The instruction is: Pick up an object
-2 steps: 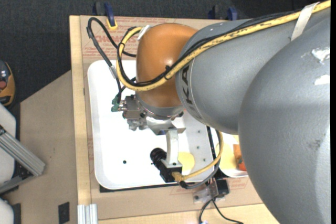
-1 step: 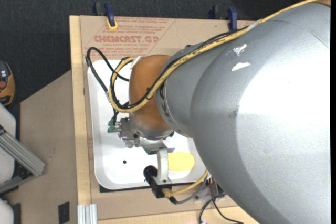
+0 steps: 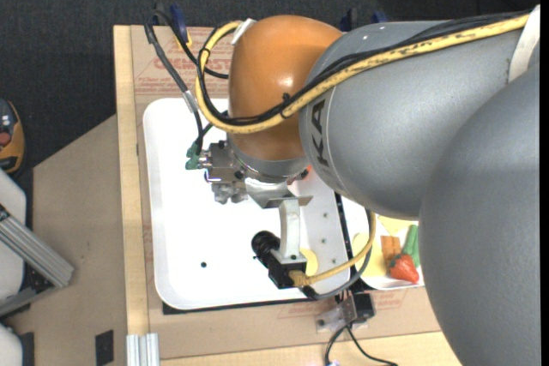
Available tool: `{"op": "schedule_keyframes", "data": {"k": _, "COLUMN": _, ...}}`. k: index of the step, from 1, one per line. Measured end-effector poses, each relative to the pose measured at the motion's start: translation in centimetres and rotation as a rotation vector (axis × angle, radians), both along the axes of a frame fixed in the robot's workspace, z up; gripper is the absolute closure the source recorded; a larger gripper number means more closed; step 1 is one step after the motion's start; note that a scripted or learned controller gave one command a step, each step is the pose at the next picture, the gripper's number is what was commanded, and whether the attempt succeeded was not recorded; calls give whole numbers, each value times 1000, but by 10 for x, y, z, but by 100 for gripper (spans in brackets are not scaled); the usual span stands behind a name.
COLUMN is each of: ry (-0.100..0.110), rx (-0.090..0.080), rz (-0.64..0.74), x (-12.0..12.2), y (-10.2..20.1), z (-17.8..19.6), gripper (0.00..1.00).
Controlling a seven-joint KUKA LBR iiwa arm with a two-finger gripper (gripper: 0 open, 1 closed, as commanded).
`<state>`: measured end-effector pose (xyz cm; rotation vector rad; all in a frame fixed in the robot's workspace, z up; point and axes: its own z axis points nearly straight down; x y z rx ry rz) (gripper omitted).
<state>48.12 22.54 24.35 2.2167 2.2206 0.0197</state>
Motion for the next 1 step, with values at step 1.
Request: {"op": "schedule_keyframes", "data": {"k": 1, "ry": -2, "rx": -2, "rz": -1, "x": 44, "y": -1, "z": 92, "gripper": 100}}
